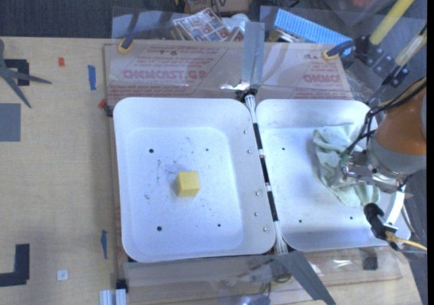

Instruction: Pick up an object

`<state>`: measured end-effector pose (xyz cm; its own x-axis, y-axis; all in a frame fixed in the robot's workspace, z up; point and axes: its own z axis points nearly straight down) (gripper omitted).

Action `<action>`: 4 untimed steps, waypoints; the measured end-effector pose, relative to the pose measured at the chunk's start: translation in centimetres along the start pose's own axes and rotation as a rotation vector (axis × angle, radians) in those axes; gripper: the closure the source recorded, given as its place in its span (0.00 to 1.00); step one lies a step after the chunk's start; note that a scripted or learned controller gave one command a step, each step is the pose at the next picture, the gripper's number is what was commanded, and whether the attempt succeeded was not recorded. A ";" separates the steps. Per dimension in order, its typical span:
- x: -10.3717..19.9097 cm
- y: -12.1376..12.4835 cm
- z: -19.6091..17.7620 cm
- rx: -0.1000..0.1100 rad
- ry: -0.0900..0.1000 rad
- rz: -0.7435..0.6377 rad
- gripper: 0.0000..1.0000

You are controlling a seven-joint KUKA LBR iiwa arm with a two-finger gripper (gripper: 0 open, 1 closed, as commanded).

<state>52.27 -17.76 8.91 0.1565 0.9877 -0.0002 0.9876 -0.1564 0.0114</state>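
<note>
While the arm leans in from the right, the layout reads like this:

Left bin: a shallow white bin (135,127) with rounded corners, its floor speckled with dark marks and a few small holes.

Yellow block: a small yellow cube (188,184) sits alone near the middle of the left bin's floor, well apart from every wall and well apart from the arm.

Right bin: the second white bin (291,181) lies just beside the first, their inner rims touching along a dark seam.

Cloth: a crumpled pale green cloth (331,149) is bunched in the right half of the right bin, running from the upper middle down toward the lower right.

Arm: grey body with the orange band (401,131) showing at the right edge, positioned over the right bin's far side.

Gripper: the gripper (354,169) is down over the cloth, right at its folds; metal parts overlap the fabric, and I cannot tell from this angle how it is set or whether any cloth is caught in it.

Cabling: a black cable (375,219) with a yellow tip hangs below the wrist over the bin's lower right corner.

Backdrop: clear plastic sheeting with red lettering (169,70) lies behind both bins.
</note>
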 end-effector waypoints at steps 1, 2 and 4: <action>-2.0 3.6 0.1 0.001 -0.002 0.421 1.00; 1.3 3.7 0.1 -0.001 -0.004 0.937 1.00; -1.0 -3.7 0.0 -0.001 0.001 1.068 1.00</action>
<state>48.43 -18.21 8.89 0.9408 0.3388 0.0109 0.3388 -0.9408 0.0059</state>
